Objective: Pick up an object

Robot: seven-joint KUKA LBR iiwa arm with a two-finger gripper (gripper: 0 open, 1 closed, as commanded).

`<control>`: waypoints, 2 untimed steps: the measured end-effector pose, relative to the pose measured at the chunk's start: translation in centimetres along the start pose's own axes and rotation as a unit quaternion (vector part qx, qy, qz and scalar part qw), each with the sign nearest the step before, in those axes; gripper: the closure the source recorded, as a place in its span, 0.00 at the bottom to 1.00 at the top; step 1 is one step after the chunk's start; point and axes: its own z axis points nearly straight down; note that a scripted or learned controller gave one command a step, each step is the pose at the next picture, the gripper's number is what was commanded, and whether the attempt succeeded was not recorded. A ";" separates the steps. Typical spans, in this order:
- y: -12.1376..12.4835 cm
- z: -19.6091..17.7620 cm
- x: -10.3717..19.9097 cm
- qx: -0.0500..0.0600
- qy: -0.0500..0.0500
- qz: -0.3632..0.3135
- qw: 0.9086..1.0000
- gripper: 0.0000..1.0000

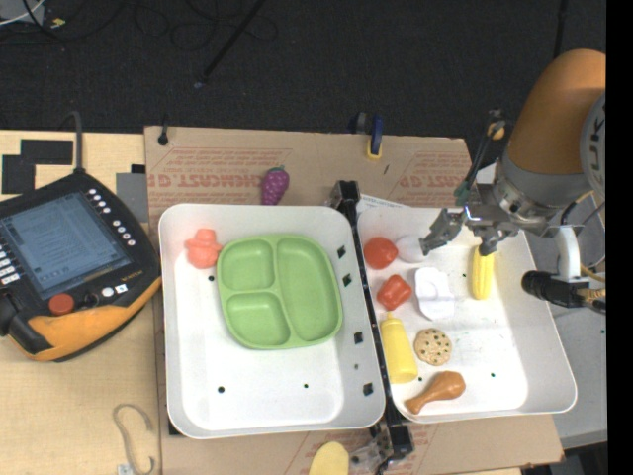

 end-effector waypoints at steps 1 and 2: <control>0.2 -0.8 0.0 -0.007 -0.001 -0.001 1.000 0.00; 0.6 5.3 -0.6 -0.004 -0.001 -0.001 1.000 0.00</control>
